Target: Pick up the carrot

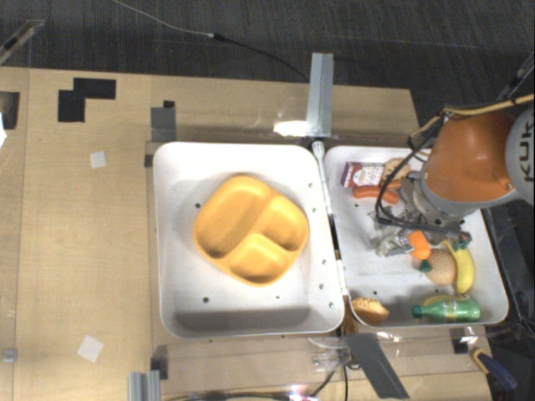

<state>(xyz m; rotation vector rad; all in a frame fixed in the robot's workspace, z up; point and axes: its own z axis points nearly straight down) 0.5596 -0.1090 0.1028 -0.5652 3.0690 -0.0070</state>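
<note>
So the arm is down in the right-hand bin with the claw buried in the cluster of toy food. The carrot is the little orange bit poking out just to the right of the claw, right at its lower edge, basically touching the gripper hardware from what I can see. Whether the claw is apart, together or actually clamped on anything, I honestly can't tell, since the wrist and the orange band sit right over it from this angle.

Other stuff around it: a yellow banana further right and below, a brownish round thing tucked between the carrot and the banana, a green bottle well below the claw, a bread roll below and a bit to the left, and a red-and-white packet above it. Way off to the left is the other bin with the yellow divided plate.

Progress-wise, I'd say the reach is done and it's at the grab stage. The carrot looks like it's lying in the bin, so the actual lift is what's left.
</note>
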